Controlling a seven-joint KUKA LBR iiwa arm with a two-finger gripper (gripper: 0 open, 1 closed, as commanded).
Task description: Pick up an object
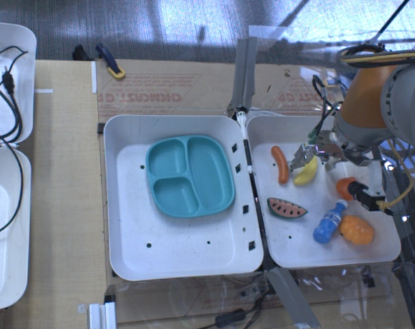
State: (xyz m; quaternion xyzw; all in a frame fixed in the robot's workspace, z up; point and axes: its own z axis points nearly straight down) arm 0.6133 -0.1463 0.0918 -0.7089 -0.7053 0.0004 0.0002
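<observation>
1. The left bin (125, 245) is holding one teal divided plate (190, 175), lying flat near its middle.
2. The right bin (289, 252) is holding one hot dog (281, 164), one banana (306, 172), one watermelon slice (287, 208), one blue bottle (328, 223) and one orange (357, 230).
3. The gripper (304, 157) is hanging just over the banana, jaws spread, pinching nothing.
4. An orange-red piece (344, 186) is sitting partly hidden by the arm.

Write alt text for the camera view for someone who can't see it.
A grey-and-orange robot arm's gripper sits over a yellow banana in the right bin, beside a hot dog, watermelon slice, blue bottle and orange. The left bin holds a teal divided plate.
</observation>
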